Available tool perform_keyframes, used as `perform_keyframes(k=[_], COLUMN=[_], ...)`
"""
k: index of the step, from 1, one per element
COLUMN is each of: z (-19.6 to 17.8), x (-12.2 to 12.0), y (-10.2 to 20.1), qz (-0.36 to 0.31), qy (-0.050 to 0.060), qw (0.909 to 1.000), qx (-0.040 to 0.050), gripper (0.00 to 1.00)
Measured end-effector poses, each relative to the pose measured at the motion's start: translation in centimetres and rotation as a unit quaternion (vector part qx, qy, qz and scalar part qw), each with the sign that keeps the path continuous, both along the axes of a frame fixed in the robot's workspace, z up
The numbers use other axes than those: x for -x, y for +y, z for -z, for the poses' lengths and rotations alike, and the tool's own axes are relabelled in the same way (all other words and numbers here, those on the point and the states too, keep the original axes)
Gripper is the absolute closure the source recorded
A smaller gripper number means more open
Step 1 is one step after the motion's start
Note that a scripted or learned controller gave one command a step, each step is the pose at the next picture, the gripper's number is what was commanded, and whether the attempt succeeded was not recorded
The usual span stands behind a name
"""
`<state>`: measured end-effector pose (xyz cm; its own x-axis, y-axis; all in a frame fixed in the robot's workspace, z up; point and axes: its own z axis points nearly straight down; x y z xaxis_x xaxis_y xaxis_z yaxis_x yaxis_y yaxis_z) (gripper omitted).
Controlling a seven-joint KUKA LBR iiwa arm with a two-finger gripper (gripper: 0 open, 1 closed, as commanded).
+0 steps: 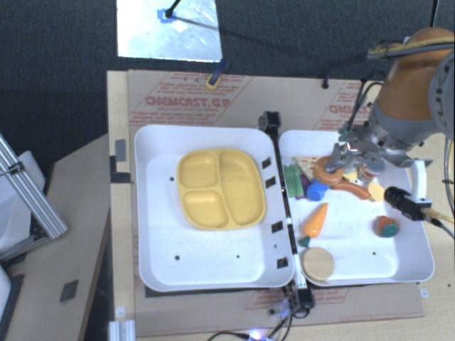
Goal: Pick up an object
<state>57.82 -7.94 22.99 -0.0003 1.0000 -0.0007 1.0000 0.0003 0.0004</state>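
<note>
Camera view | board (192,99) reads "CHEMCAST GP" | hand (353,160) over right bin (412,258), grip unclear

Bins (213,275): smooth white plastic, slight gloss. Yellow divided tray (217,189): matt plastic. Bench (192,98): printed brown cardboard sheet, matt. Toy carrot (316,220): smooth plastic. Foil-like panel (169,20): shiny, crinkled.

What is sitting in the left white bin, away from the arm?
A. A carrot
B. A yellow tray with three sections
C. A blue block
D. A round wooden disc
B: the yellow tray with three sections lies alone in the left bin, while the carrot, blue block and round disc lie in the right bin.
</note>
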Motion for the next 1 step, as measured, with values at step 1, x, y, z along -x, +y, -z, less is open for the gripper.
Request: perform_keyframes(k=[1], z=[1.01], x=[-1.60], y=[0.21], qz=[-0.002], qy=[-0.001], qw=[1.0000], qx=[0.0002], gripper=[1.00])
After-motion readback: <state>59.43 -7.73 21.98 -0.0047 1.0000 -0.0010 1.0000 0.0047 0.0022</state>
